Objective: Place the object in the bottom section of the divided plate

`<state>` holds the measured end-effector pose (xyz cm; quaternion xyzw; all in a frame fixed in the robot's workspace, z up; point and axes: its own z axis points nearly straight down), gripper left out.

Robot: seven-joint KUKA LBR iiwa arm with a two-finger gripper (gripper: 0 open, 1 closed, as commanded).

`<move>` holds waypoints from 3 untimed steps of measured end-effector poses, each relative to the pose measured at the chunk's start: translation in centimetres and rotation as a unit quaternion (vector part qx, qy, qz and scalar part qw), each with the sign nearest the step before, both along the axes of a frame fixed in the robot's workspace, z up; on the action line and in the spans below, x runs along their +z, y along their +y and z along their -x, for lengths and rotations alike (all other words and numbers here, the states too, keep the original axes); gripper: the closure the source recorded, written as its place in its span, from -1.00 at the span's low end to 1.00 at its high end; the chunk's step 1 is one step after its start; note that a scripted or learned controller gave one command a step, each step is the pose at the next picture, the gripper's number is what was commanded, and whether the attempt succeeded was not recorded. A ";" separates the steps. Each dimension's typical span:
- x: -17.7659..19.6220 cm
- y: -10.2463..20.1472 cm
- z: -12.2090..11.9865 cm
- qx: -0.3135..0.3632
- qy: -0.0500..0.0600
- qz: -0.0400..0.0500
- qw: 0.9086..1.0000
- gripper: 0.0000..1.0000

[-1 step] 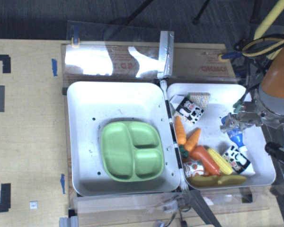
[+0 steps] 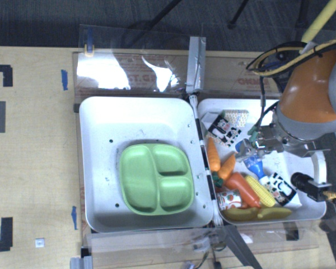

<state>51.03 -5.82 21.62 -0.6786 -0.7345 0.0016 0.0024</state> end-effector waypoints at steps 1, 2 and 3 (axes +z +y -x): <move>4.0 7.0 3.0 0.022 -0.001 0.001 1.000 1.00; 0.5 14.9 3.1 0.015 0.000 0.001 1.000 1.00; 10.0 13.8 0.7 -0.138 -0.001 0.003 0.990 1.00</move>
